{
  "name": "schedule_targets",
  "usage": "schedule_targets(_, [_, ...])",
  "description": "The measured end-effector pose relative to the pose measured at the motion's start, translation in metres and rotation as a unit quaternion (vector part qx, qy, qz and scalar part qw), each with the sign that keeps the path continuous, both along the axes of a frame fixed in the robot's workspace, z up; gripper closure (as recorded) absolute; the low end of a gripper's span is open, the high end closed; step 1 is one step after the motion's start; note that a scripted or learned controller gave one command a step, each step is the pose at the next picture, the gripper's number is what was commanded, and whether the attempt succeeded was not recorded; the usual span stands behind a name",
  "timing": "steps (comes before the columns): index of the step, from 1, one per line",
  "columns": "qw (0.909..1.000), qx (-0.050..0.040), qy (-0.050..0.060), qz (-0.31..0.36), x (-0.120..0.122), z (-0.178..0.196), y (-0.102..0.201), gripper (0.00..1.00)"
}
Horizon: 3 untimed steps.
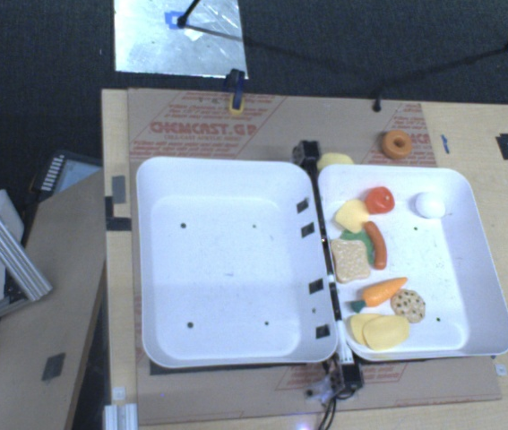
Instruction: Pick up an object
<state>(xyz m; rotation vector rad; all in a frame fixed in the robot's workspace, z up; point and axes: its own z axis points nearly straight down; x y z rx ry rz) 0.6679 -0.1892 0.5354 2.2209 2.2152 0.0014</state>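
I read "CHEMCAST GP" (203, 127) in red on the board (262, 119) behind the bins. The right bin (469, 267) holds toy food: tomato (380, 200), white ball (430, 205), sausage (377, 244), bread (350, 261), carrot (384, 291), cookie (408, 305). A doughnut (397, 144) lies on the board.

You get one fixed camera above the bench (191, 119), looking down at a slant; both white bins (227, 267) fit in frame. It sits fairly far back; dark floor (370, 25) shows beyond the bench.
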Motion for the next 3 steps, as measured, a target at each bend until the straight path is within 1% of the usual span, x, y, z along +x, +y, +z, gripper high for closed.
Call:
schedule_targets(1, [1.0000, 0.0002, 0.000, 0.002, 0.000, 0.000, -0.002, 1.00])
schedule_targets(2, [1.0000, 0.0011, 0.000, 0.004, 0.001, 0.000, 0.035, 1.00])
schedule_targets(3, [1.0000, -0.0001, 0.000, 0.000, 0.000, 0.000, -0.012, 1.00])
